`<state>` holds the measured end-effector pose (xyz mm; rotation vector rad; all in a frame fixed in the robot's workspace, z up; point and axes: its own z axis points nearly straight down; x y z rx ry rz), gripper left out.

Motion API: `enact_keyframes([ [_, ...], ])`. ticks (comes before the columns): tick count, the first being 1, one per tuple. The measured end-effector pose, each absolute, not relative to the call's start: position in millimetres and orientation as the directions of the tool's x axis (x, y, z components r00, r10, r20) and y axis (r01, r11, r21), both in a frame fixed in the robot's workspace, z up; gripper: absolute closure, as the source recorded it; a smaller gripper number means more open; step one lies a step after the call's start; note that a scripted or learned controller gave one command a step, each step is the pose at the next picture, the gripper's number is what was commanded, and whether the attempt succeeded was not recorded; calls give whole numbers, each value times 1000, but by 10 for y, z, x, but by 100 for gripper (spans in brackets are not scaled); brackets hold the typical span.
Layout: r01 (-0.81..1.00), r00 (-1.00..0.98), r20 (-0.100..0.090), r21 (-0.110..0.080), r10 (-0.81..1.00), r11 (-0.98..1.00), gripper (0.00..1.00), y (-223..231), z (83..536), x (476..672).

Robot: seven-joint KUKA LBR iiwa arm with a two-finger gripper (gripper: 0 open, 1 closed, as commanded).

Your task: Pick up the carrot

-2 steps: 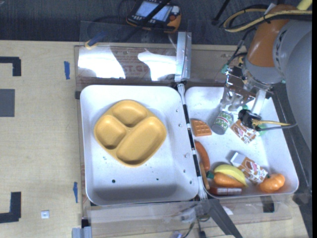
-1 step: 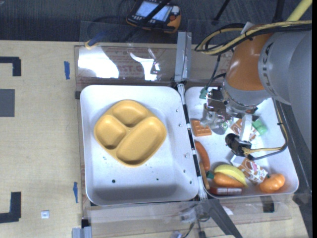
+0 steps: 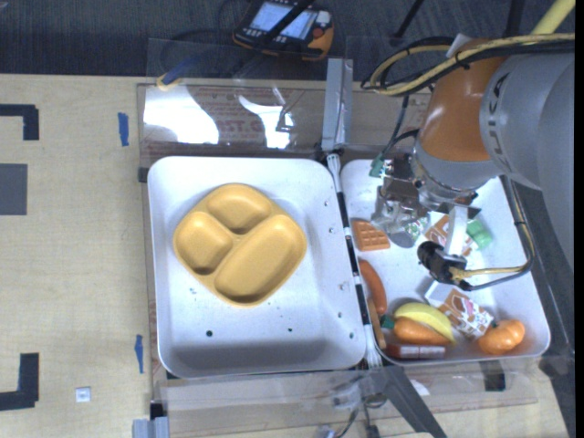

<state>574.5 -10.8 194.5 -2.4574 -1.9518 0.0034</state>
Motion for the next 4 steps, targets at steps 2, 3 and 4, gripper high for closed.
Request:
enact_keyframes([
  [2,986,-164,1,-1,986,164,100,217,2107,5325],
  [3,998,66,-1,1,998,-66,100,-70,2973,6344],
  [4,834,552,0,2,834,-552,100,736,3231,6211],
])
